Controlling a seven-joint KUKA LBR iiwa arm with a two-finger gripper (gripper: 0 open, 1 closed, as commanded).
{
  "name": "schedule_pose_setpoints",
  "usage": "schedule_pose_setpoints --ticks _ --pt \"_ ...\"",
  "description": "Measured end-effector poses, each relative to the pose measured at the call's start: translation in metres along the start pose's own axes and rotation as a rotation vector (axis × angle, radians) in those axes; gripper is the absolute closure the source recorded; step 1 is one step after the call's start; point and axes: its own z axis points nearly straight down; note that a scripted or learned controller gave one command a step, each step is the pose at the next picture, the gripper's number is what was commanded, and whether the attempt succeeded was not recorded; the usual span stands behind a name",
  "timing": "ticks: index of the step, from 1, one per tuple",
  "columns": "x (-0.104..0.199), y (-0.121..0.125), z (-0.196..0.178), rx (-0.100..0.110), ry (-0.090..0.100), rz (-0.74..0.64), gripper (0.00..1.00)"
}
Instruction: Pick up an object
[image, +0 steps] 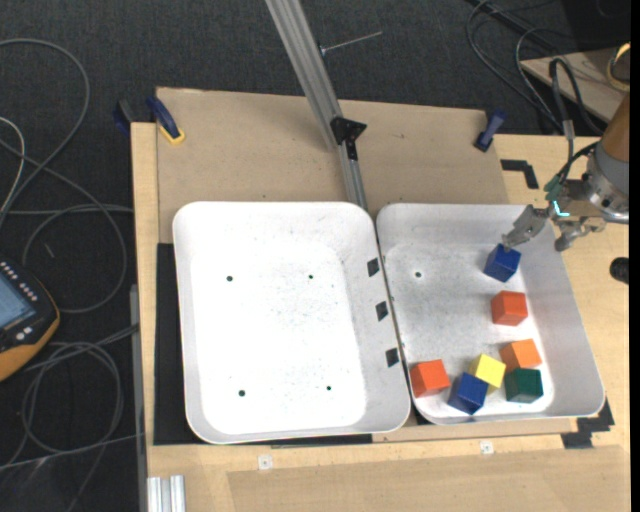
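The right bin (440, 235) holds several small cubes. A blue cube (503, 262) lies near its far right side, apart from the others. An orange cube (509, 308) sits just in front of it. Along the front wall lie an orange cube (430, 376), a second blue cube (467, 392), a yellow cube (490, 370), a green cube (523, 384) and another orange cube (520, 353). My gripper (543, 236) hangs over the bin's right rim, open, nothing between its fingers. Its left finger (522, 230) points down just above and right of the first blue cube.
The left bin (190, 300) lies beside the right one, black clips joining them along the shared edge. A slanted metal pole (320, 90) rises from the back of the bench. Blue clamps (166, 118) hold the board's far corners. Cables lie on the floor at left.
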Motion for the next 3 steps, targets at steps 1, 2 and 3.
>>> schedule_pose_setpoints --ticks 1,2,3 --pt "0.0 0.001 -0.003 -0.003 -0.002 -0.002 0.0" --pt "0.001 0.004 0.04 -0.001 -0.001 -0.001 0.0" --pt "0.002 0.008 0.083 0.0 0.0 -0.002 0.0"
